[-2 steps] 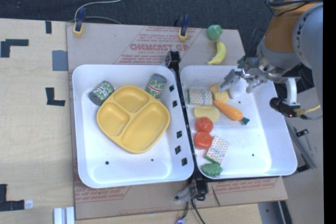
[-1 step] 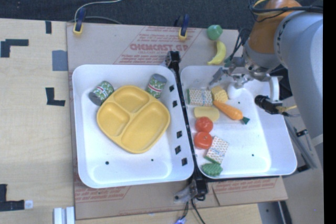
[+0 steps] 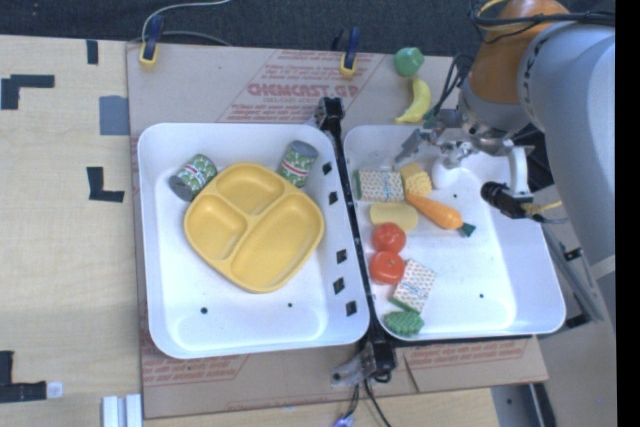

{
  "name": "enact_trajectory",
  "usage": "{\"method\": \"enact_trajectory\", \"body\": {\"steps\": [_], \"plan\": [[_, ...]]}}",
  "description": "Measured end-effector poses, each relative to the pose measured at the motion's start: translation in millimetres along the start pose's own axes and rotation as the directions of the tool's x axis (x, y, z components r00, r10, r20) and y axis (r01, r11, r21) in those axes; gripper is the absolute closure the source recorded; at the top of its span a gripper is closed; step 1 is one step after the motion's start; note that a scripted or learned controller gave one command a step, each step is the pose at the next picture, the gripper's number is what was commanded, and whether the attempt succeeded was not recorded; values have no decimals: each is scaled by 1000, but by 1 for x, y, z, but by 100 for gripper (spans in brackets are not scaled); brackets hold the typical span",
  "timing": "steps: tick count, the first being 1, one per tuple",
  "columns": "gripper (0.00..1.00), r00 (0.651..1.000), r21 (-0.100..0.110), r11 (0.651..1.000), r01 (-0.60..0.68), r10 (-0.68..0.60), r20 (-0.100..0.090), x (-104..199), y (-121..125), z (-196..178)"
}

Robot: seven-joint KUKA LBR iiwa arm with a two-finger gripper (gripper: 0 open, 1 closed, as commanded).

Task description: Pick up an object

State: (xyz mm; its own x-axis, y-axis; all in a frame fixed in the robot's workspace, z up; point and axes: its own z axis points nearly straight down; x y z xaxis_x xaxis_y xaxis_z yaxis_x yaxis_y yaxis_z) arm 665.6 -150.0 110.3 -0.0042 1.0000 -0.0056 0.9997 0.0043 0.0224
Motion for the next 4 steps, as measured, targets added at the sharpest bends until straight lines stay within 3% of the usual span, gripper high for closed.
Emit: {"method": "enact_trajectory", "body": {"steps": [1,2,3,4], "plan": [[0,1000,-3,1000,1,-1,1,3,-1,1],[100,1000,3,1000,-2,2,-1,3,-3,4],[0,1000,13,1000,-3,3,-2,3,-6,8],[0,1000,22,1000,-2,2,-5,55,3,25]]}}
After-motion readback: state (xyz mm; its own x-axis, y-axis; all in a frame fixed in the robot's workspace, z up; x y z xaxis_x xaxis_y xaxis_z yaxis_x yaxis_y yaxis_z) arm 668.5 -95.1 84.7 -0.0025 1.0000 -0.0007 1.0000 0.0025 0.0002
